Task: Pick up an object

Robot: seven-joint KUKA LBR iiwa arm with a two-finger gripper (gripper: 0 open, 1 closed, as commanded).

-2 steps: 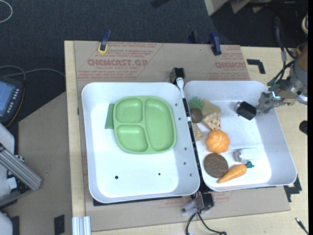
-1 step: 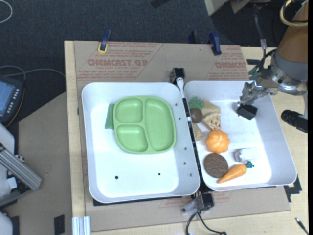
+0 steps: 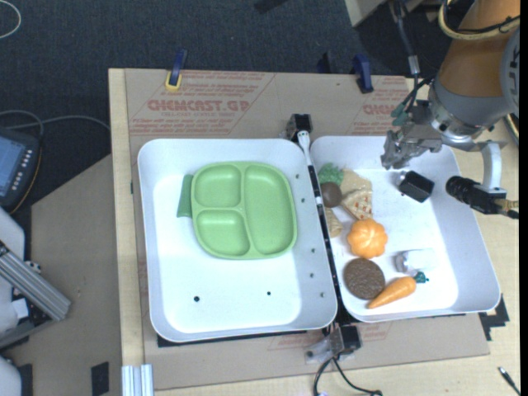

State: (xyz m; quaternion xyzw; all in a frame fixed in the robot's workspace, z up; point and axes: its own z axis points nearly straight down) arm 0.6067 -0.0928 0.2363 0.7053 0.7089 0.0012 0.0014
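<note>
The left bin (image 3: pixel 165 246) holds a green divided plate (image 3: pixel 244 209), lying flat a little above its middle. It looks like thin moulded plastic, light and stiff, but too wide and low for two fingers unless they catch its rim; I would leave it alone.

Across the double wall between the bins, the right bin (image 3: pixel 470 254) carries the likelier things, crowded against its left side. At about ten o'clock in that bin sit a green leafy piece (image 3: pixel 331 172), a brown lump (image 3: pixel 331 194) and a pale wedge (image 3: pixel 357 196), touching one another, so fingers going in there would jostle the neighbours. Below them the orange pumpkin (image 3: pixel 367 238) looks round, light and probably smooth; it could roll or squirt out unless taken across its widest part. At six o'clock a brown disc (image 3: pixel 363 277) lies flat, hard to get under, and the carrot (image 3: pixel 393 291) lies just beside it, near the bin's front wall; I judge it the best pick, gripped across its thick middle. A small grey-and-white piece (image 3: pixel 412 260) lies nearby at four o'clock.

The gripper (image 3: pixel 402 153) hangs over the bin's twelve o'clock edge, with a black block (image 3: pixel 415 186) just below it. From here I cannot tell its state. The bin's right half is open floor, good room to descend.
</note>
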